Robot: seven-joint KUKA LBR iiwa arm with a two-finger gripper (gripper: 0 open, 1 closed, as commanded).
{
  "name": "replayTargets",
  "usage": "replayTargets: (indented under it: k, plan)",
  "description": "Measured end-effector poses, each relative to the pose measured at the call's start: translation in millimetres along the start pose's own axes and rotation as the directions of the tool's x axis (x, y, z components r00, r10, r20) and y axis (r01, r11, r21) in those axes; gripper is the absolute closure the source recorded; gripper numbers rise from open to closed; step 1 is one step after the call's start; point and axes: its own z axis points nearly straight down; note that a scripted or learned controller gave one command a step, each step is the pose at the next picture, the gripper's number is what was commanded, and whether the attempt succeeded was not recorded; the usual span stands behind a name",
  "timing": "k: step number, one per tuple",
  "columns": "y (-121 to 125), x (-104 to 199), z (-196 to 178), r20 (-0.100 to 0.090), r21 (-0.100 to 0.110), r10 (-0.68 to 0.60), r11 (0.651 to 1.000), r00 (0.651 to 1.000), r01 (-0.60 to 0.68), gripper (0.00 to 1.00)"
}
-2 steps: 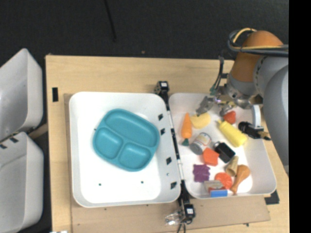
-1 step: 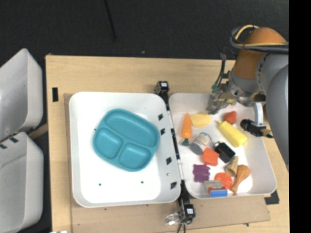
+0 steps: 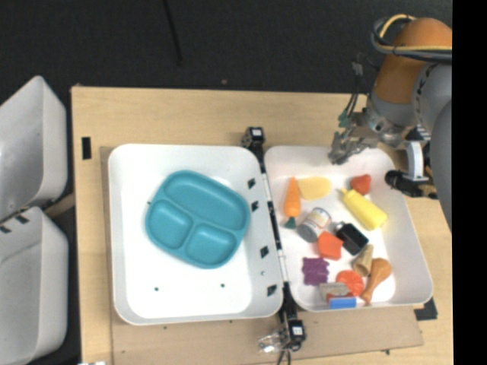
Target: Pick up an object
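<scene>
The grey robot arm with the orange band [image 3: 403, 67] hangs over the top edge of the right white bin [image 3: 415, 261].

Its jaws [image 3: 340, 153] sit at the upper right of the frame, above the toys, and I cannot tell if they are spread or pressed together. Below them lie an orange toy carrot [image 3: 292, 198], a pale yellow lump [image 3: 314, 187], a yellow plastic bottle [image 3: 364, 208] and a small red block [image 3: 360, 182]. The left white bin [image 3: 129, 280] holds a blue plastic plate with three parts [image 3: 198, 219]. Both bins rest on the tan tabletop [image 3: 91, 120].

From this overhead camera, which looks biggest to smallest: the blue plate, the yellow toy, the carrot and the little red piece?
1. Teal plastic divided plate
2. Yellow plastic bottle-shaped toy
3. Orange toy carrot, nearly the same length but slimmer
4. Small red plastic piece
</scene>
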Motion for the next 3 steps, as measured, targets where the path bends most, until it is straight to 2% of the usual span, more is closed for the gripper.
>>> replayTargets:
  k: [1,2,3]
  plan:
    - [-6,2,-60,0.000,0.000,0.000,1.000,1.000,0.000,1.00]
    - [-5,1,-76,-0.001,0.004,-0.002,1.000,1.000,0.002,1.00]
    - [-36,38,-66,-0.001,0.009,-0.001,1.000,1.000,0.001,1.00]
